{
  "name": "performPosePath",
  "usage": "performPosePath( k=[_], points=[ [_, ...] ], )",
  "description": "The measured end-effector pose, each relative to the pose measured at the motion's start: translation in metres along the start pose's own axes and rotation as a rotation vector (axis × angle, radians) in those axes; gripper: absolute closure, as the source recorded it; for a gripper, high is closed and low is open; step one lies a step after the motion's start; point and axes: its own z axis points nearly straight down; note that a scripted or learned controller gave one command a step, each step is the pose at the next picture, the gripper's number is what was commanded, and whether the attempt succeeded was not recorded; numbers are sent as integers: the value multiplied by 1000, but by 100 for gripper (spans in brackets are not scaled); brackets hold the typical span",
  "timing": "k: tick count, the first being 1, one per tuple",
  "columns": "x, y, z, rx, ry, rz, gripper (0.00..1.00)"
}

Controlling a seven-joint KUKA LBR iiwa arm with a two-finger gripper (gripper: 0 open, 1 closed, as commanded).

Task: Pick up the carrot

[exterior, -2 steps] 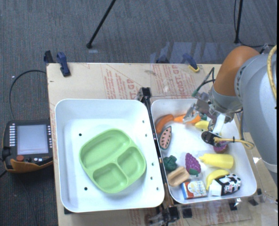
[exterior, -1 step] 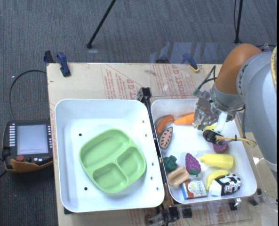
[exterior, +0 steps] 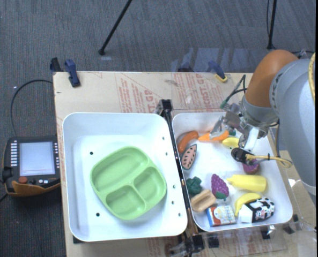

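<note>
The carrot (exterior: 212, 137), small and orange, lies at the back of the right bin (exterior: 285, 193), just right of a red-orange oval piece (exterior: 186, 140). My gripper (exterior: 227, 126) hangs low over the carrot's right end, at or very near it. The grey wrist with its orange band (exterior: 268, 76) rises behind it to the right. The gripper body hides the carrot's right tip, so I cannot make out whether there is contact.
The right bin is crowded: a watermelon slice (exterior: 189, 156), a green broccoli (exterior: 193, 184), purple grapes (exterior: 219, 185), a bun (exterior: 202, 199), a yellow piece (exterior: 248, 183), a banana (exterior: 245, 201) and two small cartons (exterior: 257, 210). A green divided plate (exterior: 127, 182) sits in the left bin (exterior: 75, 143).
</note>
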Motion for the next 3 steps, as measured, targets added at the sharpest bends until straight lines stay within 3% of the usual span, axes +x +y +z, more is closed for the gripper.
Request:
performPosePath(
  k=[1,2,3],
  points=[
    [0,0,-10,1,1,-1,100],
    [0,0,-10,1,0,-2,0],
    [0,0,-20,1,1,-4,100]
  ],
)
